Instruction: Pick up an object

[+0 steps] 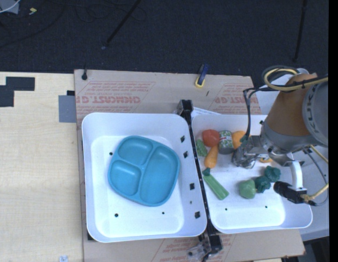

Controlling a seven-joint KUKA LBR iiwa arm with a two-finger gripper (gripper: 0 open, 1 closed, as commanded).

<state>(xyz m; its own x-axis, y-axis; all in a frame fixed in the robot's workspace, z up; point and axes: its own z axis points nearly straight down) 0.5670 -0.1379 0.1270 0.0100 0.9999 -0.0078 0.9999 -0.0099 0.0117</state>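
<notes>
The right bin holds several toy foods: a red tomato-like piece, an orange carrot, a small can with a green label, an orange piece, a long green vegetable, a round green piece and a dark green broccoli. My gripper hangs low in this bin, just right of the can and carrot and above the green pieces. Its fingers are dark and blurred against the bin floor. Nothing is visibly held.
The left bin holds a blue divided plate. A black clamp bar runs between the two bins. The grey arm with its orange band fills the right bin's far right corner. Cables trail at the right.
</notes>
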